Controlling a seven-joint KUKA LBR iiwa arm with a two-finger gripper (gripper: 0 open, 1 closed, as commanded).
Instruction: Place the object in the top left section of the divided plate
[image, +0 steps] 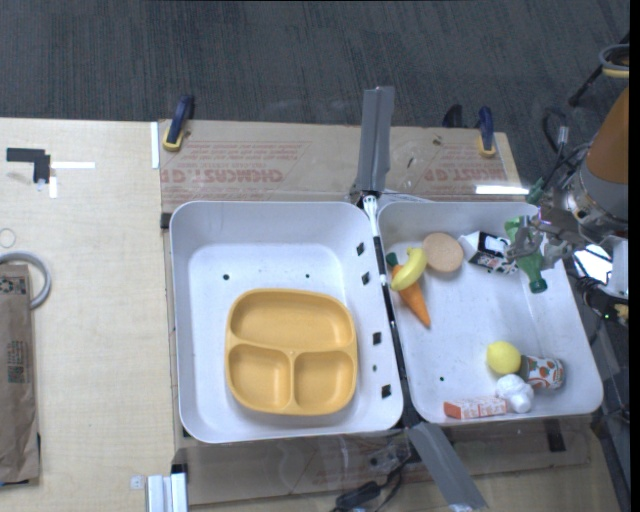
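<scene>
A yellow divided plate (292, 350) lies in the left bin (200, 300), with one wide section at the back and two smaller ones at the front; all of them look bare. My gripper (528, 255) hangs over the back right part of the right bin (570, 330), beside a black and white packet (490, 250). I see nothing held in it.
The right bin holds a banana (408, 268), a carrot (418, 304), a tan round bun (443, 252), a yellow lemon (503, 357), a small can (544, 372), a white lump (515, 392) and an orange and white box (474, 408). A grey divider post (375, 140) stands between the bins.
</scene>
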